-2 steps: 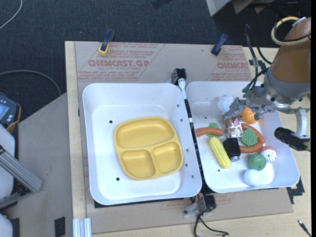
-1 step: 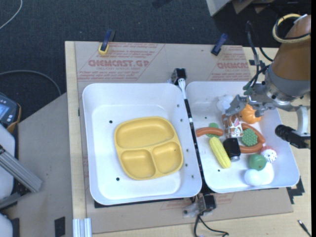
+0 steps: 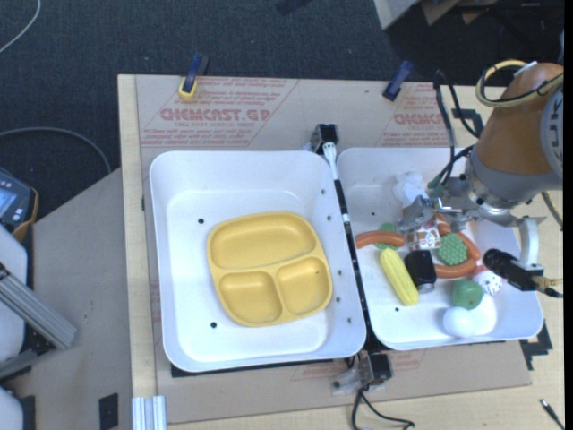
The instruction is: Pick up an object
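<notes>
I see the arm (image 3: 519, 133) coming in from the right edge of the frame, its grey body and orange band hanging over the right bin (image 3: 385, 330). The gripper (image 3: 428, 225) is low in the middle of that bin, right among a cluster of small objects. I cannot tell whether its fingers are open or closed; the metal parts blur into the clutter beneath them, and I see nothing clearly between them.

Just below the gripper lies a yellow corn cob (image 3: 398, 276), tilted, with a small black block (image 3: 420, 268) touching its right side. To the right of these sits a green ridged piece on an orange ring (image 3: 454, 250). An orange carrot-like strip (image 3: 374, 238) runs to the left of the gripper. Lower right in the bin I see a green ball (image 3: 466, 292) just above a white ball (image 3: 468, 321), with a white die (image 3: 491, 285) beside the green one. A white crumpled item (image 3: 410, 186) rests above the gripper.

The left bin (image 3: 179, 204), centre of the frame, holds a yellow divided tray (image 3: 269, 265).
</notes>
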`<act>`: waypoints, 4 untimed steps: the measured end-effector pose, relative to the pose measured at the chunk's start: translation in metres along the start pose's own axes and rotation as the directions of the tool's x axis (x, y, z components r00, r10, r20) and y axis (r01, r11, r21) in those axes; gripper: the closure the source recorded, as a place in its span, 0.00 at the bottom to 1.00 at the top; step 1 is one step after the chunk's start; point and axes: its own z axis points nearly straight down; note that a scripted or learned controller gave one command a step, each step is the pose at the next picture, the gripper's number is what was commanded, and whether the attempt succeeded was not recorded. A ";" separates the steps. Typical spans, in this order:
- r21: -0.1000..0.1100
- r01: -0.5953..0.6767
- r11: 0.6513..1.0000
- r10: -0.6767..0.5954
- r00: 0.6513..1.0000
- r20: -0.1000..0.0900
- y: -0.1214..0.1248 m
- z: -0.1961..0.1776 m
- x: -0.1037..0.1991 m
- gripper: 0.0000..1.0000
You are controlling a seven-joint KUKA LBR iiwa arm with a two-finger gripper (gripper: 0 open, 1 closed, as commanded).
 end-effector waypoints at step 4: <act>-0.016 0.003 1.000 -0.003 1.000 0.004 0.003 -0.082 0.002 1.00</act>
